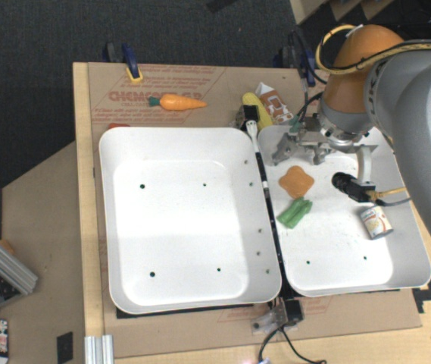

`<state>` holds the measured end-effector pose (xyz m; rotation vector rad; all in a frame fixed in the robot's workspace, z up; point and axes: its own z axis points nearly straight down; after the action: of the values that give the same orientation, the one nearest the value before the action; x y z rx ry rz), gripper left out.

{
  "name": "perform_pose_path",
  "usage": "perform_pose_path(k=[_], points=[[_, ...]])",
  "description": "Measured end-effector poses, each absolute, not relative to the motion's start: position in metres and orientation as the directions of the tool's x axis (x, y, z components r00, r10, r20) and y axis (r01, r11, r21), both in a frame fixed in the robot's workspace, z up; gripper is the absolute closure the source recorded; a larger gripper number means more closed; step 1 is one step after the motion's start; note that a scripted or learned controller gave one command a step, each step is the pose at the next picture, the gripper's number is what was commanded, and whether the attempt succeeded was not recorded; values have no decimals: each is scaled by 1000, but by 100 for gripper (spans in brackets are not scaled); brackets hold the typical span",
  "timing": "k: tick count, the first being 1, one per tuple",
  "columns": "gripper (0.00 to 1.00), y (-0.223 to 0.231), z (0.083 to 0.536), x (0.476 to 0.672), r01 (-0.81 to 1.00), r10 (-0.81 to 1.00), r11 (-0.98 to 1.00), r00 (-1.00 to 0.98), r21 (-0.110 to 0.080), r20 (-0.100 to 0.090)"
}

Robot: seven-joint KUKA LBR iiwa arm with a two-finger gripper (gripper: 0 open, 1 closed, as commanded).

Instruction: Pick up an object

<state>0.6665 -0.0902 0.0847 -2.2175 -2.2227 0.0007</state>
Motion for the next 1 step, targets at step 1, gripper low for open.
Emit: perform_pose_path(k=[1], points=[[100,-91,96,667,1000,1000,1,-1,2,0]])
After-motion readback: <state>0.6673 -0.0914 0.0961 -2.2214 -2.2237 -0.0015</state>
